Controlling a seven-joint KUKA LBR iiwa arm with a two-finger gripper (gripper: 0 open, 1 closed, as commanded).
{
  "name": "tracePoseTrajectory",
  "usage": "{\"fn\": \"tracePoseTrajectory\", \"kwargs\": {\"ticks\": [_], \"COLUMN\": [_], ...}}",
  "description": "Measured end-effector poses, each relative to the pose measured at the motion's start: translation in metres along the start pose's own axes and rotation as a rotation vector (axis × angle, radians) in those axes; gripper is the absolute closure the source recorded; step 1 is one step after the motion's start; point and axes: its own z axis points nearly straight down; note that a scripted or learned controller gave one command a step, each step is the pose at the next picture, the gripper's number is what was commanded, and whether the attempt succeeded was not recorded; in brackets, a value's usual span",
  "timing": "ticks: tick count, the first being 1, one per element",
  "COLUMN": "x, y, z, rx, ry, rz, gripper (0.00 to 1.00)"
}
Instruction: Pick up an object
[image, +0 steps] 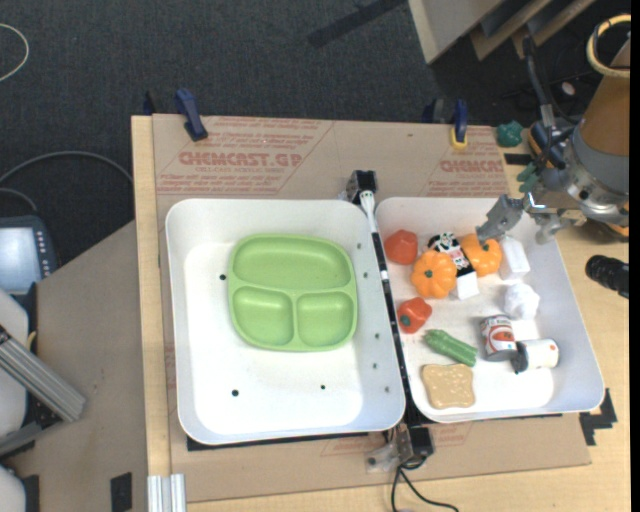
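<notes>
Two shallow white bins sit side by side on a brown board clamped to the bench. The left bin carries a green divided plate, three compartments, lying flat toward the bin's far half. A few small dark specks dot the white floor around it.

The right bin carries the loose objects. At far left, a small red-orange piece. Just right of it a black-and-white figure, touching or nearly touching an orange pumpkin. A second orange item sits right of the pumpkin, with a small white block just near of the gap between them. Another white piece lies right of that, and a crumpled white lump nearer still. Mid-bin on the left, a red pepper-like item; near of it a green pod-shaped item lying at a slant. At the near edge, a tan slice of toast, flat. On the right, a small can with a red and grey label, and beside it a white cylinder with a dark cap, on its side.

The gripper reaches in from the far right corner, hanging over the far edge of the right bin, just above the second orange item. Whether its fingers stand apart or together cannot be told; the tips blur into the objects below. Nothing is seen clamped between them. The grey wrist and cabling sit behind it at the right.
</notes>
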Motion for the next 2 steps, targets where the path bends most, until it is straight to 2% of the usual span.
{"fn": "tracePoseTrajectory", "kwargs": {"ticks": [1, 2], "x": [0.045, 0.141], "y": [-0.060, -0.102], "z": [-0.071, -0.146], "rx": [-0.003, -0.009], "ry": [0.001, 0.004], "rz": [-0.004, -0.012], "gripper": [0.00, 0.00]}}
